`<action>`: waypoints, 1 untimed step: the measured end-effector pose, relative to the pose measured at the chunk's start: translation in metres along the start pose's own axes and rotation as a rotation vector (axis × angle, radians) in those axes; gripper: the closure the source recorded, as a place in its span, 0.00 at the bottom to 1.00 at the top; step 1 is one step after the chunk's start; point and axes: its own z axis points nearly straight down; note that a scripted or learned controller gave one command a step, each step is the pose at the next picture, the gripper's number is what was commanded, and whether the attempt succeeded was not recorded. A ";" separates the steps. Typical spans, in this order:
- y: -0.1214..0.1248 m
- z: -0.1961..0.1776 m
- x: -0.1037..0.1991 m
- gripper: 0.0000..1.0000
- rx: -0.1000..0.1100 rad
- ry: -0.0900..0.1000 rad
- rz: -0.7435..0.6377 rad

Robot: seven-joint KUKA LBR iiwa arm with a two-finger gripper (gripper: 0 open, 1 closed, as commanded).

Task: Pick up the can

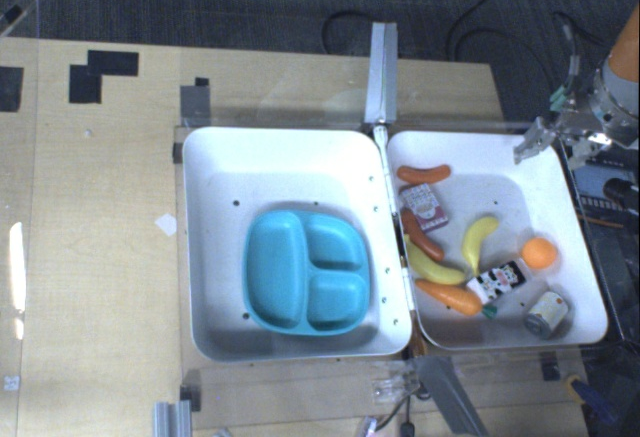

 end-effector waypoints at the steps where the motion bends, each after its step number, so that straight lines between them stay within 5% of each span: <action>1: 0.025 -0.029 0.061 0.00 -0.002 0.001 -0.107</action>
